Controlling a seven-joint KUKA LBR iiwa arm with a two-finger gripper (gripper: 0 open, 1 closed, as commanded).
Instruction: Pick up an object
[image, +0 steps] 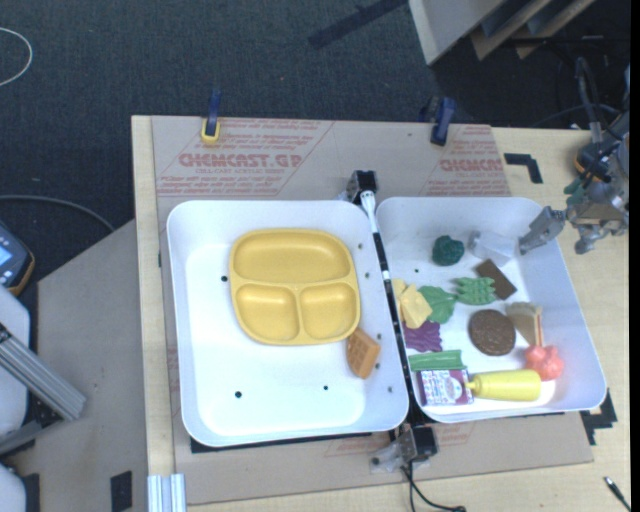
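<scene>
Gripper: the gripper (545, 228) sits over the right bin's far right corner, reaching in from the right; a grey finger (533, 232) slants down toward the bin floor; whether the fingers are open or closed cannot be told, and nothing shows between them.
Right bin: the right bin (590, 345) holds all the small things, crowded in its near half.
Nearest to gripper: a brown tile (494, 278) and a small clear piece (480, 243), both just left of the finger, apart from it.
Green ball: a dark green ball (448, 250) lies alone toward the far left of that bin.
Middle cluster: a green leaf (438, 302) and green comb-like piece (475, 291), a yellow wedge (410, 302) by the left wall, a purple bit (424, 337) beneath them.
Right of the cluster: a brown disc (491, 332), touching a tan slice (525, 322); a pink lump (543, 361) just nearer.
Near wall: a green bar (435, 360), a carton (443, 386), and a yellow bottle (506, 385) lying on its side, packed close together.
Left bin: the left bin (200, 400) bears a yellow tray (294, 284) with three compartments; a tan cracker (363, 353) lies just off the tray's near right corner.
In the way: the bins' touching walls run between the two; things in the near half press against each other.
Bench: a board (150, 250) under the bins, with two clamps (211, 121) at its far edge.
</scene>
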